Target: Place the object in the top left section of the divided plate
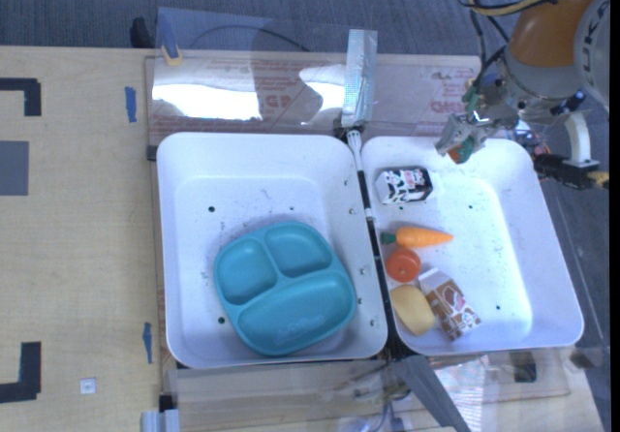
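On the bench [68, 227], the left bin [184, 188] holds the teal divided plate [283, 287], all three sections bare. In the right bin [542, 265] lie a black-and-white carton [404, 185], a carrot [422, 237], a tomato [403, 265], a yellow lemon [413, 309] and a brown packet [451, 306]. The pincer [463, 141] hangs over that bin's upper rim, up and right of the carton, apart from every object; whether it is spread or pressed together, I cannot tell.

matt teal plastic plate [283, 290] in a glossy (white) bin [184, 227].
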Robot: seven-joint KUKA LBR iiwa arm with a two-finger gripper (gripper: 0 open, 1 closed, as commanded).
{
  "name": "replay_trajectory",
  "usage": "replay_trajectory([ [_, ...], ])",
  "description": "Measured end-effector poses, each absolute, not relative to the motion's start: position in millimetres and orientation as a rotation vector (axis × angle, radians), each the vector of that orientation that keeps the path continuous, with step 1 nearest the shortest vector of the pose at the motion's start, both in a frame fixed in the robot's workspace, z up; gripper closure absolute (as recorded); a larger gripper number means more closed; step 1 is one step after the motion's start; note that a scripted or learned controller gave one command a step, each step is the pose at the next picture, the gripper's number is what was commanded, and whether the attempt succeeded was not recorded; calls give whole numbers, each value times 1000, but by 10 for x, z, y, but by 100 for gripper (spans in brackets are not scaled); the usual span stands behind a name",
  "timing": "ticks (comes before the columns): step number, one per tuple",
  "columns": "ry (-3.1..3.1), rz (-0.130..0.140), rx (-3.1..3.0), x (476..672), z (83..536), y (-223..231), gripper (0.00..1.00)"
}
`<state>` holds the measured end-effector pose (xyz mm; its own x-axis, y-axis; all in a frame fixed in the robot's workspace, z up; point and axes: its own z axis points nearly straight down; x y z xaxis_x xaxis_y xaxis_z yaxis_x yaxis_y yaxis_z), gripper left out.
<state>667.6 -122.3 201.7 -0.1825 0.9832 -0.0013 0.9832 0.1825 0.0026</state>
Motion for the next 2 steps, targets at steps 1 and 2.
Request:
replay_trajectory([
  [1, 2413, 2, 2007, 6677, 2017, -1223, 0],
  [2, 2522, 0, 1872, 6668, 1933, -1318, 0],
])
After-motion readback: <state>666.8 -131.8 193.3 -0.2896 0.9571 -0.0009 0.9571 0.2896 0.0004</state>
